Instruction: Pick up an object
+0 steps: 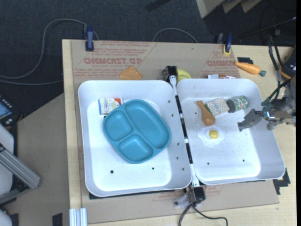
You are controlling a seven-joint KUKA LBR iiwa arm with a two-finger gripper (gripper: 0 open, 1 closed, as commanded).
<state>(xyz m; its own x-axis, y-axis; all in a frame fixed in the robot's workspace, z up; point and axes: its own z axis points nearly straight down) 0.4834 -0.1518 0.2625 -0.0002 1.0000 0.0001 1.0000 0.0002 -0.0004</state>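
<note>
Tool (251, 119) over right bin (244, 166), finger state cannot be told, fried egg (210, 136) nearby

Worktop (70, 126): tan board printed with red lettering
Clamps (89, 37): two blue ones on the far edge (the second (228, 43) toward the right)
Floor (33, 13): dark carpet
Cable (56, 27): grey loop across the floor

Blue divided plate (136, 131) flat in left bin (89, 126).
</note>
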